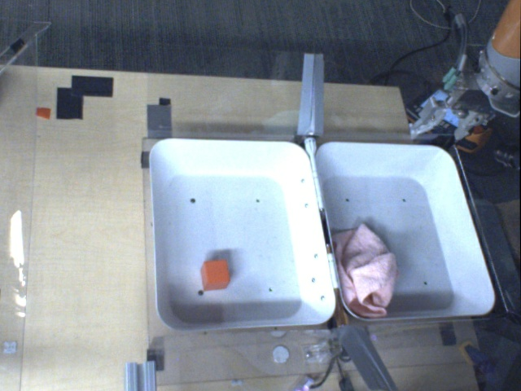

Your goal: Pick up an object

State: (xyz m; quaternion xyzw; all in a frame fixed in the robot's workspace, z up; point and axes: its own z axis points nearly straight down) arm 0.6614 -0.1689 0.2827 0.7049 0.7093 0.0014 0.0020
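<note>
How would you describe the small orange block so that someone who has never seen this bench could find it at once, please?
Start at the two shallow white bins side by side and take the left bin. Near its front edge, left of centre, sits the small orange block, alone on the white floor. The right bin holds a crumpled pink cloth, soft and pale where the block is squared and bright.

A pale wooden bench stands on a dark grey floor. Black blocks sit on its far left corner, and a cable loops on the floor.
</note>
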